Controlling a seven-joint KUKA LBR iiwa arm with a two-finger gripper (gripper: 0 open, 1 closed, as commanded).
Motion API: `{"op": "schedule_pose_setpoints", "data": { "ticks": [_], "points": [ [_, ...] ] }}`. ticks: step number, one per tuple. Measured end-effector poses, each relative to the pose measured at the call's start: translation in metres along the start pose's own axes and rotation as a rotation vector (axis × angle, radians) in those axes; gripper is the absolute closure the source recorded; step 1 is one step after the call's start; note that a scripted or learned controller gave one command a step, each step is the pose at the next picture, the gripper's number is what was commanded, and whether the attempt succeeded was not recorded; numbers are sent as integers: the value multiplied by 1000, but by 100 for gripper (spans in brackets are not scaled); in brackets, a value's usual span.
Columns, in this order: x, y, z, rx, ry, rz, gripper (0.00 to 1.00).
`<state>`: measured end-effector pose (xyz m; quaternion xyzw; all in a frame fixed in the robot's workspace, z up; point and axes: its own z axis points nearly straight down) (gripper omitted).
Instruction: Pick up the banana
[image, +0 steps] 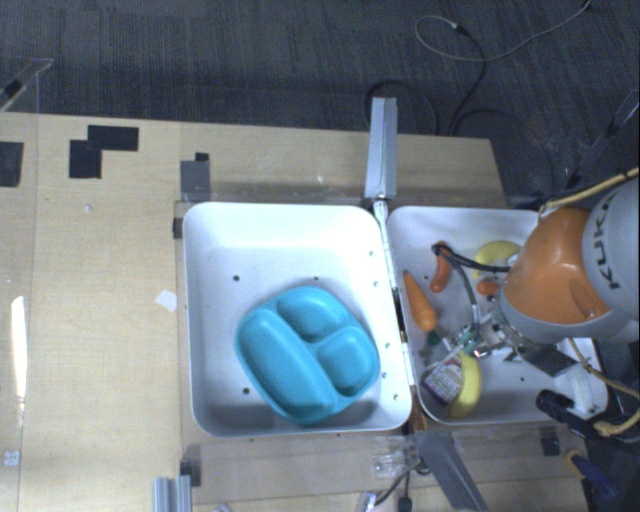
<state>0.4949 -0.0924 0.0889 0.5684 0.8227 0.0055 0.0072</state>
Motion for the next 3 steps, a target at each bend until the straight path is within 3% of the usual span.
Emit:
{"op": "schedule_pose_setpoints", "data": {
  "ticks": [1,2,3],
  "points": [
    [0,3,-9,-3,1,-2,100],
    [45,40,-93,18,2,371,100],
    [45,40,-93,18,1,370,0]
  ]
}}
